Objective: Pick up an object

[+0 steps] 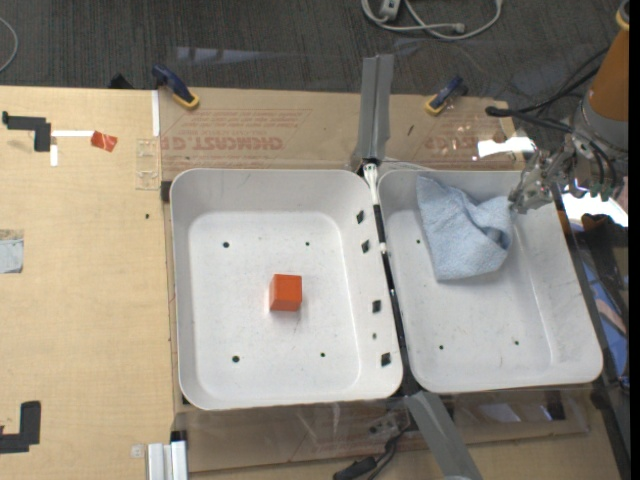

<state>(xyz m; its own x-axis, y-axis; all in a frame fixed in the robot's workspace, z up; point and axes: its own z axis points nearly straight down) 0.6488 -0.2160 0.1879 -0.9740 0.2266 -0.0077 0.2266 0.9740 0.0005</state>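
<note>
My hand [527, 190] hovers at the right bin's far edge, touching the crumpled pale-blue cloth [462, 230]; I cannot tell its opening. A loose fold could slip free as I lift

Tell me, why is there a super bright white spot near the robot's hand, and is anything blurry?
In the camera view, glare bounces off shiny film on the cardboard beside the gripper; the gripper looks a little blurry, while the orange block and blue cloth look sharper, casting only soft shadows in the white bins.
</note>
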